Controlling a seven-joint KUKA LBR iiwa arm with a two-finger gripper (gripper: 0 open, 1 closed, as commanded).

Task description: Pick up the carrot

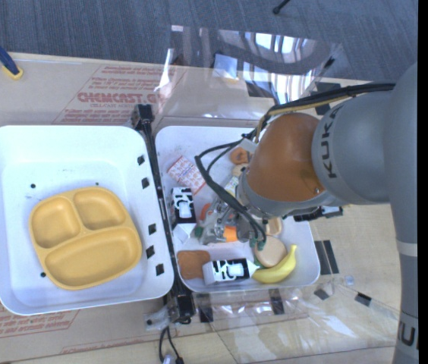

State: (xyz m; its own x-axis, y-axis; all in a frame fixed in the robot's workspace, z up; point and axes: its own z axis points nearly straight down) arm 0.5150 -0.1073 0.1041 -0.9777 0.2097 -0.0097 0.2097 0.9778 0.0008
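- Grey carpet surrounds a bench covered with brown printed cardboard point(100, 97); clear plastic sheeting point(259, 59) lies at the 12 o'clock edge, and a small blue-and-yellow clamp point(5, 61) sits at the 10 o'clock corner.
- Camera view, left shallow white bin point(9, 158): it holds a yellow plastic tray with three compartments point(85, 237), lying toward the bin's 6 o'clock side.
- Camera view, right shallow white bin point(170, 142): it holds a jumble of small items. A red-and-white printed packet point(186, 171) lies near 10 o'clock, a small black-and-white box point(183, 204) just below it, a brown flat rounded piece point(193, 261) at 7 o'clock, a black-and-white labelled container point(229, 270) touching it at 6 o'clock, and a yellow banana point(278, 268) at 5 o'clock.
- Grey arm with orange band point(290, 161) reaches in from 3 o'clock and covers the middle of the right bin.
- Two-finger gripper point(218, 230) is low among the items at the bin's centre; whether it is open or closed cannot be told, as cables and clutter obscure it.
- Small orange carrot point(231, 233) shows as an orange patch just beside the gripper tip at its 3 o'clock side, above the banana; contact between the two cannot be judged.
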